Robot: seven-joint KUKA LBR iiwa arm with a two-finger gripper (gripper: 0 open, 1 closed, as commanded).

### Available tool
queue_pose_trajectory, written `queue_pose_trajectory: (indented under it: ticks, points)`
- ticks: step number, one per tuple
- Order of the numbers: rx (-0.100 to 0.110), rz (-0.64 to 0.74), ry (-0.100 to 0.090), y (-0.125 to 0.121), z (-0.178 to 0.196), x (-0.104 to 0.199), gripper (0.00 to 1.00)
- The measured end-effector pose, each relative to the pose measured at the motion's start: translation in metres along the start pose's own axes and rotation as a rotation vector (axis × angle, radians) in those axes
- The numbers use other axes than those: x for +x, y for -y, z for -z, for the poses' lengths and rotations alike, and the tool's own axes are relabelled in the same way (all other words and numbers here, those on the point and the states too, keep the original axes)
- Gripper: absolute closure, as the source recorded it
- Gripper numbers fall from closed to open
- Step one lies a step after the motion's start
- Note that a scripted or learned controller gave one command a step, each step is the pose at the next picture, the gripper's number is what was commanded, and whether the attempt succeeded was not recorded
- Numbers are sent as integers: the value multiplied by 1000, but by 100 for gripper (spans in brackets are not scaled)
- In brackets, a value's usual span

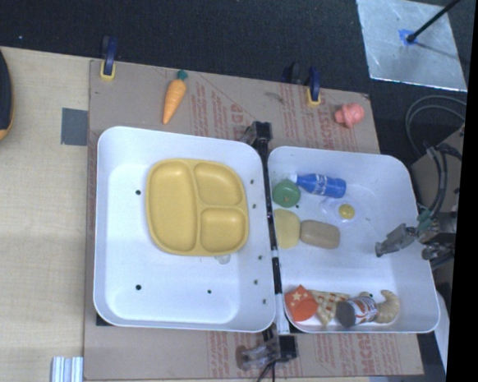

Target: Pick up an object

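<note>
the end effector (pixel 393 240) sits low over the right side of the right bin (pixel 388 177), its dark fingers slightly apart with nothing between them. the objects lie to its left and nearer: a blue bottle (pixel 321 184), a green ball (pixel 286 193), a small yellow piece (pixel 346 211), a pale yellow block (pixel 285 228) and a tan block (pixel 320 234) just beside it. a red item (pixel 301 305), a pizza slice (pixel 327 302) and a can (pixel 356 310) line the near wall. the left bin (pixel 119 243) holds a yellow divided plate (pixel 197 205). on the worktop (pixel 23 210), a toy carrot (pixel 174 98) lies beyond the bins.
</note>
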State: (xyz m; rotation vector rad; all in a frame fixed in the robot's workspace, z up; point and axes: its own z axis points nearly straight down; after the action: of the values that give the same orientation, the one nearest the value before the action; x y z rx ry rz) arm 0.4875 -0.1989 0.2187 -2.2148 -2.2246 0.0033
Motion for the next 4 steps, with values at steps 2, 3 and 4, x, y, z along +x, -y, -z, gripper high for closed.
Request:
queue_pose_trajectory:
  ticks: [2,3,4]
  points:
    - [-10,5,1,-95,-126,58,0]
    - [1,4,-4,-15,-23,129,0]
    - [-3,-5,4,-57,-75,51,0]
